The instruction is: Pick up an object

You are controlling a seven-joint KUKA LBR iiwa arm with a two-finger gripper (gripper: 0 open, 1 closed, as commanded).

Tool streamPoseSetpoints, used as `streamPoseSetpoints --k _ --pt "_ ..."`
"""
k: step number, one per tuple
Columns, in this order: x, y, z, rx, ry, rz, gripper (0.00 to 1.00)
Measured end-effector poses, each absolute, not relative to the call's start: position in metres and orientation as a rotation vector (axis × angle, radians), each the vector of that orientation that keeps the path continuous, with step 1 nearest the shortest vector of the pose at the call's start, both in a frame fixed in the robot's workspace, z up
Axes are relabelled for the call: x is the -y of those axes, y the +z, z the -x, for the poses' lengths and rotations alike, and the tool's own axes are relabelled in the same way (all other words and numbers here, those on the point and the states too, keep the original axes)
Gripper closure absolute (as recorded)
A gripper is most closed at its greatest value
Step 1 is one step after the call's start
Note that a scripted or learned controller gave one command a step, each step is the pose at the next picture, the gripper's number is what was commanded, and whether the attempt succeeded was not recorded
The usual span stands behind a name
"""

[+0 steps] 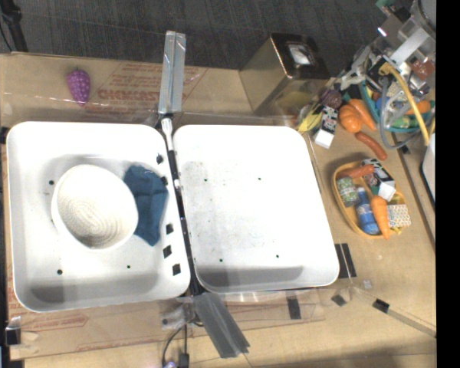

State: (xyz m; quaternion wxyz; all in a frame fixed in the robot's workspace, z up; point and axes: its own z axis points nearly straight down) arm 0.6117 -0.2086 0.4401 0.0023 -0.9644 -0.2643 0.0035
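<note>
Two things lay in the left bin (31, 282): a round, white woven hat (96, 205), with no clear long axis, and a blue cloth (148, 202) touching its right side, crumpled, running lengthwise from top to bottom. Whether my hand (405, 48), at the bench's (368, 282) far right corner, was clenched or released, I could not tell.

Can't really make out the jumble of toys (368, 113) at 2 o'clock, too small and tangled. Same with the little basket (368, 198) at 3 o'clock. Blue cloth (148, 202) partly tucked behind the white hat (96, 205). Machinery (410, 21) up top cut off by the edge.
</note>
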Motion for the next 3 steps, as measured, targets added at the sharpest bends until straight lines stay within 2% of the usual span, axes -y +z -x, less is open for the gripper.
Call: streamPoseSetpoints --k 1,2,3 --pt "0.210 0.440 -0.599 0.807 0.011 3.031 0.00" --pt "0.208 0.440 -0.647 0.831 0.008 3.027 0.00" --pt "0.209 0.375 -0.622 1.118 0.008 2.932 0.00"
